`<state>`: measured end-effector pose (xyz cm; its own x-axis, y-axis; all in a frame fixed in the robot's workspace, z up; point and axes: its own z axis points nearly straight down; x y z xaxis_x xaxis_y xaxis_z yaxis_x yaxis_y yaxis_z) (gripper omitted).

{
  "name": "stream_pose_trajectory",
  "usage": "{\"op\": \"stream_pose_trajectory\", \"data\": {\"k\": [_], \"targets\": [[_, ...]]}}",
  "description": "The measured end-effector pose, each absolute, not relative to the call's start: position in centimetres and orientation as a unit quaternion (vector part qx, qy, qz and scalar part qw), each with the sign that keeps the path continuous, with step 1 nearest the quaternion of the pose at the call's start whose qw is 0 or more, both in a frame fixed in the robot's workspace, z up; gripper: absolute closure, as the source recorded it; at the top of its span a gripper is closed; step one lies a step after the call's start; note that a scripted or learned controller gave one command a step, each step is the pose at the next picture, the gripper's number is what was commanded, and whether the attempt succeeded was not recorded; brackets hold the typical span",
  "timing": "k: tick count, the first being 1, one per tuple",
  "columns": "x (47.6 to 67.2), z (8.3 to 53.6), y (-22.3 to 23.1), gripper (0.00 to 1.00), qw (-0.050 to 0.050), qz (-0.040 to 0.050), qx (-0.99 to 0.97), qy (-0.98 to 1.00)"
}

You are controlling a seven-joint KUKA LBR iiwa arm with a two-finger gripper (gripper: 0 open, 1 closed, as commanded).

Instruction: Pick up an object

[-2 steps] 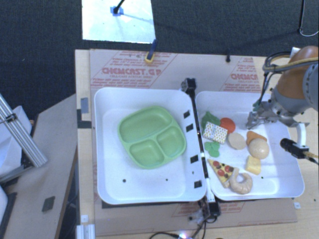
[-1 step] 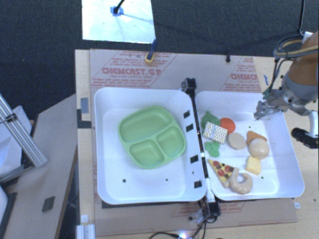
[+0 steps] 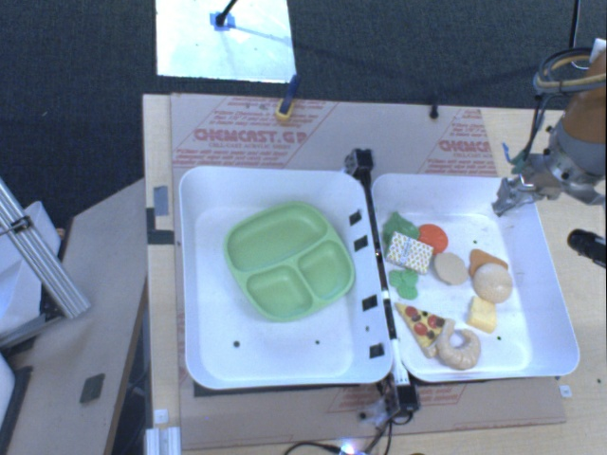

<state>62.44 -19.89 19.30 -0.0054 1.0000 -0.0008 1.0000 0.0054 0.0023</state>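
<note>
Where legible, board lettering (image 3: pixel 251 133) perhaps "CHEMCAST GP"

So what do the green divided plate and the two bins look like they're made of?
Green divided plate: probably moulded plastic, semi-matte, judging by its uniform colour and soft rounded compartment ridges. Left bin and right bin: likely thin white plastic, slightly glossy, with smooth rounded rims and corners; I can't rule out coated metal.
</note>
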Motion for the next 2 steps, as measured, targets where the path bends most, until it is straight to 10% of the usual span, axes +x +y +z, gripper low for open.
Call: {"op": "stream_pose_trajectory", "data": {"k": [2], "targets": [[59.7,22.0,-14.3,1.0,-0.003,-0.0006,0.704,0.71]]}}
